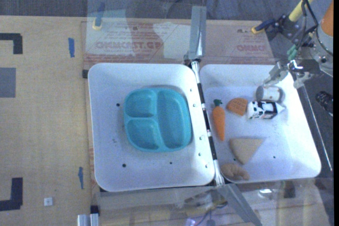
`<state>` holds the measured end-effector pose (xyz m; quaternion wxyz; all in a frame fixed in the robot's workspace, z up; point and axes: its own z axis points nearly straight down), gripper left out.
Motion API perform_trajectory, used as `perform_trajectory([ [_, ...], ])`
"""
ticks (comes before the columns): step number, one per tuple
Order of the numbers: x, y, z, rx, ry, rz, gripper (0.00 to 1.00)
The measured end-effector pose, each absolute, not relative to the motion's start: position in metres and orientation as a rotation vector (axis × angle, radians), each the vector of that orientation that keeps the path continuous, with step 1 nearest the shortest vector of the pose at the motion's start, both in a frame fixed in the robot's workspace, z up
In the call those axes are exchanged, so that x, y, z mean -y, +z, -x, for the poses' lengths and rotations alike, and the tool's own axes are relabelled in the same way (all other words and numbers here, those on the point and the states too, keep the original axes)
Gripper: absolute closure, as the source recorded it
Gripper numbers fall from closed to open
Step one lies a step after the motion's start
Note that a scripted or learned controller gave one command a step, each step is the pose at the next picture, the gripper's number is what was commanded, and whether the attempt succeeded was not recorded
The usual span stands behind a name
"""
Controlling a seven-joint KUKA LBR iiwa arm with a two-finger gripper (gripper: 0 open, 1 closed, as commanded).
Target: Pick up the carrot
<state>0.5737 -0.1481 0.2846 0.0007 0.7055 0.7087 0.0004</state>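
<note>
Carrot (pixel 218 122) lies in the right bin (pixel 302 161), close against that bin's left wall, just right of the seam between the two bins. We see it lengthwise up and down the frame, green top toward the upper edge, orange tip pointing toward the lower edge. Nothing is gripping or touching it.

Just right of its upper end we note a round orange piece (pixel 238 107), near but apart from the carrot. Right of that, a small black-and-white toy (pixel 263 109), and just above it a grey cup-like object (pixel 270 94). Below the carrot's tip sits a tan wedge (pixel 247 148), and at the bin's lower left corner a small brown lump (pixel 234 171).

Claw (pixel 283 72) hangs over the upper right part of the right bin, above the grey object and well apart from the carrot. We cannot tell how its fingers stand; no object shows between them.

Left bin (pixel 106 161) holds a teal divided plate (pixel 157 119), three compartments, centred. Both bins rest on the tan surface (pixel 42 140), which carries blue tape marks (pixel 71 47) at the left of the frame.
</note>
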Motion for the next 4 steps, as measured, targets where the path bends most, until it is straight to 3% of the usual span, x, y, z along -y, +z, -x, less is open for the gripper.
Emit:
perform_trajectory([
  [1, 0.113, 0.105, -0.551, -2.126, 0.000, -2.314, 0.00],
  [2, 0.107, 0.088, -0.578, -2.517, 0.007, -1.868, 0.00],
  [3, 0.113, 0.100, -0.579, -2.499, 0.012, -1.875, 1.00],
  [4, 0.046, 0.185, -0.599, -2.530, 0.002, -1.859, 1.00],
])
